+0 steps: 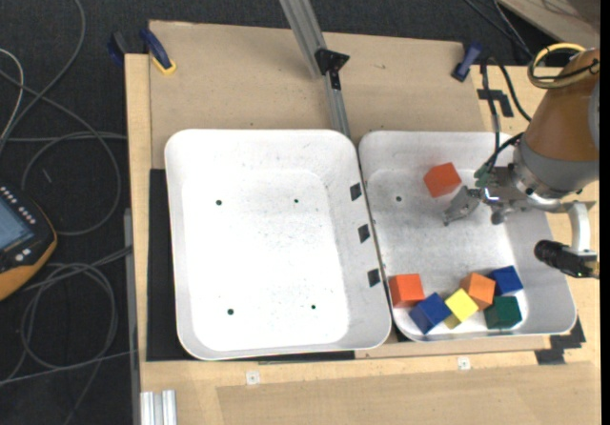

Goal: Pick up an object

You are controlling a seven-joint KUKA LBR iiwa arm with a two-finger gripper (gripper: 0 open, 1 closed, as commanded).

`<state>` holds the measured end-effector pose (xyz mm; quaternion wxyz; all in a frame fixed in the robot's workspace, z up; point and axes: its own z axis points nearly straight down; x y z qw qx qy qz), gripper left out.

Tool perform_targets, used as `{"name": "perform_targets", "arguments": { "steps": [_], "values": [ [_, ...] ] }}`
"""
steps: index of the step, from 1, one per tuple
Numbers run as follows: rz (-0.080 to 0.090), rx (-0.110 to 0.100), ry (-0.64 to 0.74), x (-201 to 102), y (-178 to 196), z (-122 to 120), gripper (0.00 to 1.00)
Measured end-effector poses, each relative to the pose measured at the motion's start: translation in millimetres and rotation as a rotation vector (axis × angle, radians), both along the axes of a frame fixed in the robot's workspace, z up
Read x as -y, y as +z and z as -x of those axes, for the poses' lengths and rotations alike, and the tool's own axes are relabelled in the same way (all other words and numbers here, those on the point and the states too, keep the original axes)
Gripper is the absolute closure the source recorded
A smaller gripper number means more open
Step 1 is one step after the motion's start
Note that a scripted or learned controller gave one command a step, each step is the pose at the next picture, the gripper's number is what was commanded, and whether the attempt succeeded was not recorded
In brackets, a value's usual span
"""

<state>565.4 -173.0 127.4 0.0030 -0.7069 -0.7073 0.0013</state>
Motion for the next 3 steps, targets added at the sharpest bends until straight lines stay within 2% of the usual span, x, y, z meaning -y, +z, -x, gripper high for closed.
{"name": "perform_targets", "arguments": {
  "steps": [1, 2, 3],
  "values": [
    [0.0, 0.001, 0.0, -1, -30, 0, 0.0],
    [0.001, 0.007, 0.0, -1, -17, -1, 1.0],
    [0.005, 0.014, -0.001, 10, 42, -2, 1.0]
  ]
}}
